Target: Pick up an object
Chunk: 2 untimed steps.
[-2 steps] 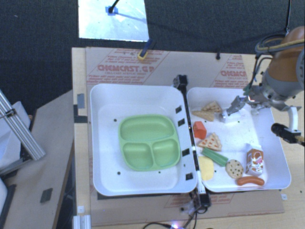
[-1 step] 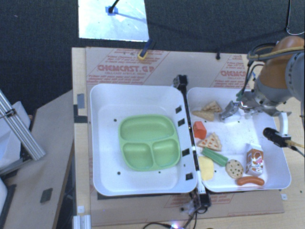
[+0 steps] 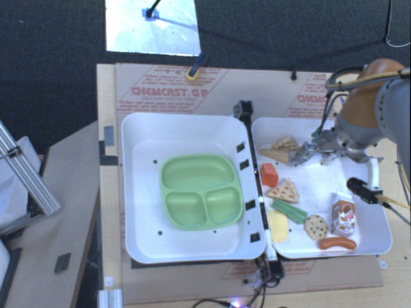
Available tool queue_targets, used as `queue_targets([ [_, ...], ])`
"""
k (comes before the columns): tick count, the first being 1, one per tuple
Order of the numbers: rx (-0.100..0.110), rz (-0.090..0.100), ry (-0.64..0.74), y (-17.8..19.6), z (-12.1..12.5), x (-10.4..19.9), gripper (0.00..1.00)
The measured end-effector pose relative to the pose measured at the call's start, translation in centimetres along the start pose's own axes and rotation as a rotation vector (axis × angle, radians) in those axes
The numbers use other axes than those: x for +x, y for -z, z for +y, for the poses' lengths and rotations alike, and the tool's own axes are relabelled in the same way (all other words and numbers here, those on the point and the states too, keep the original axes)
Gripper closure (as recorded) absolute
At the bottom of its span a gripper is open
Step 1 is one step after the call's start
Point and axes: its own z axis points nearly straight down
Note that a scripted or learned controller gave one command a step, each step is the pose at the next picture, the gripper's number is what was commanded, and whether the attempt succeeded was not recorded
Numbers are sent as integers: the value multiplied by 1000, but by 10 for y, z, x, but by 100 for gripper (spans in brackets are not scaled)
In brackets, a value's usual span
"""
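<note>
Hovering gripper (image 3: 307, 154) low in right bin (image 3: 379, 246) beside sandwich wedge (image 3: 282, 149) | claw state: cannot tell, nothing seen held | progress: no pick yet; grasp and lift remaining | green tray (image 3: 199, 191) in left bin (image 3: 138, 172)

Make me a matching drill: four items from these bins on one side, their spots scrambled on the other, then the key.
1. green divided plastic tray
2. small brown-and-white carton
3. orange-red toy sausage
4. round speckled toy cookie

A. right bin, front edge
B. left bin, centre
C. right bin, left of the carton
D. right bin, just behind the sausage

Pairs: 1-B, 2-D, 3-A, 4-C
</note>
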Motion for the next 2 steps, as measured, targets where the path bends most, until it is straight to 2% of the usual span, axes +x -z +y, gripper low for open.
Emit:
queue_targets([
  [1,-4,-1,2,12,1,0,100],
  [2,-7,-2,0,77,5,-3,100],
])
